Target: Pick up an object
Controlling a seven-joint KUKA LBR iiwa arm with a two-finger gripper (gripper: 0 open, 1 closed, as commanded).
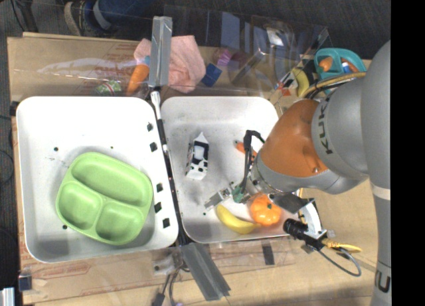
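Claw (232, 195) hangs low in the right bin (219, 109) beside banana (234, 219) and orange (265, 212) (finger state unclear), nothing visibly lifted yet.

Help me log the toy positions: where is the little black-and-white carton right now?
The carton lies near the middle of the right bin, left of the gripper and above the banana.
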